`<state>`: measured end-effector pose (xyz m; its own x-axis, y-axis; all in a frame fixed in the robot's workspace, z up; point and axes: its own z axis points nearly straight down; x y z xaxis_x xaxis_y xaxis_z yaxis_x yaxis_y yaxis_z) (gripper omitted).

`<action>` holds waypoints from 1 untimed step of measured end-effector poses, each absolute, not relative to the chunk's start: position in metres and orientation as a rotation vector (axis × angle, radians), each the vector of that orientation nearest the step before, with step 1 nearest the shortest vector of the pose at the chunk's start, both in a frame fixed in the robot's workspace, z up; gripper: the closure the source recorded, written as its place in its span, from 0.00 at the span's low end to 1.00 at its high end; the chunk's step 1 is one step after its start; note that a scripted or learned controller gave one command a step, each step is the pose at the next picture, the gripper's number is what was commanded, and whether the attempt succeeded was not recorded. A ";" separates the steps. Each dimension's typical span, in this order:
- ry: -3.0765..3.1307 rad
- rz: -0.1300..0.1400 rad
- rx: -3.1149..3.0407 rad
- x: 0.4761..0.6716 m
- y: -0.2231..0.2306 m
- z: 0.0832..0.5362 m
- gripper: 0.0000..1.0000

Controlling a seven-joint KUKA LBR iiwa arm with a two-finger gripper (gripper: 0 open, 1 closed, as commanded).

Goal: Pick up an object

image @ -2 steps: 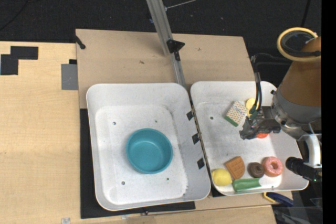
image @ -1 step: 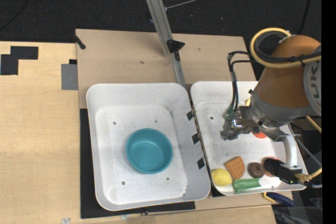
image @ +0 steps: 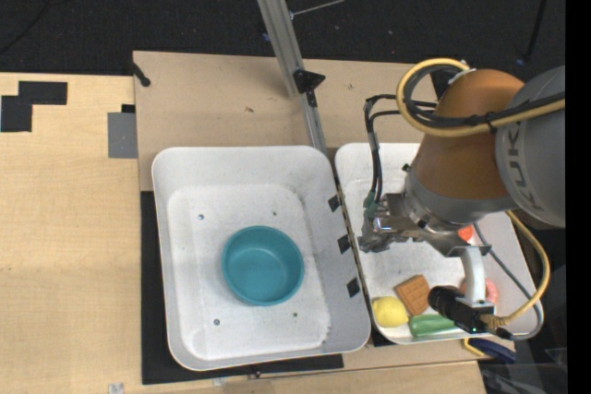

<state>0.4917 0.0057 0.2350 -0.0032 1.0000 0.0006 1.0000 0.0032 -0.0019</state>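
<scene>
**Arm over the cluttered bin, nothing lifted yet**

The grey arm (image: 480, 152) hangs above the bin (image: 353, 163) on its own side of the worktop (image: 212, 97). Its pincer (image: 374, 233) sits low over that bin's inner edge, close to the wall it shares with the neighbouring bin (image: 185, 175). The wrist hides much of the pincer, so it cannot be told how far open it is. Nothing can be seen in its hold.

The likely picks lie crowded along the near edge of the arm's bin. A yellow ball-like object (image: 390, 313) sits toward the inner near corner. An orange-brown block (image: 415, 293) rests just beside it, tilted. A green object (image: 432, 325) lies against the near rim. A small red item (image: 466, 235) shows farther back, partly under the arm, and its shape is unclear. All of them appear to rest on the bin floor, apart from the pincer.

In the neighbouring bin a teal bowl (image: 263, 265) stands upright near the middle, alone and well apart from the arm.

As a judgement, the task is at an early stage: the arm is placed over a bin, but no grasp shows. What is left is the whole of the pick, namely settling on one object, closing on it and raising it clear. The cluster along the near edge is tight, so a neighbour could be nudged or caught as well.
</scene>
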 end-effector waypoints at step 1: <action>-2.225 0.000 -2.217 0.504 0.053 0.240 1.00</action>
